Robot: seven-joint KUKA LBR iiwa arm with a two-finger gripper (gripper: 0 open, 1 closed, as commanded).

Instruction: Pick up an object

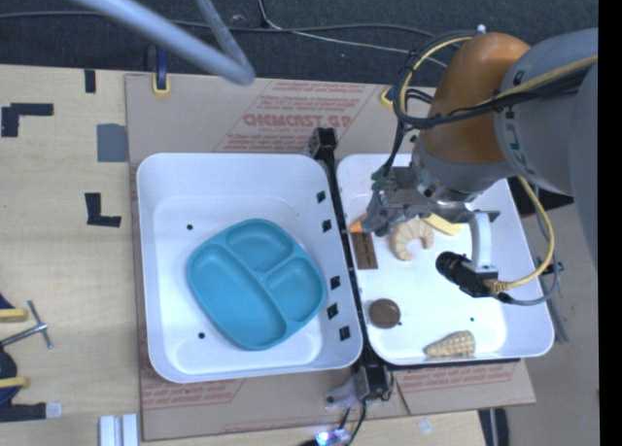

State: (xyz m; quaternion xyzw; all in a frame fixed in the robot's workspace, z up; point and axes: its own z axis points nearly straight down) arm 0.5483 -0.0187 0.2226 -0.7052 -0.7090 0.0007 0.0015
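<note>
2 white bins: the left bin [155, 240] holds 1 blue plate [255, 282]; the right bin [525, 327] holds 1 croissant [410, 237], 1 cookie [385, 313], 1 cone [450, 344]. The gripper [389, 213] hangs beside the croissant; whether it grips, I cannot tell.

Claw [389, 216] low in right bin [515, 342], beside croissant [411, 236]; blue divided plate [255, 282] in left bin [175, 182].
</note>
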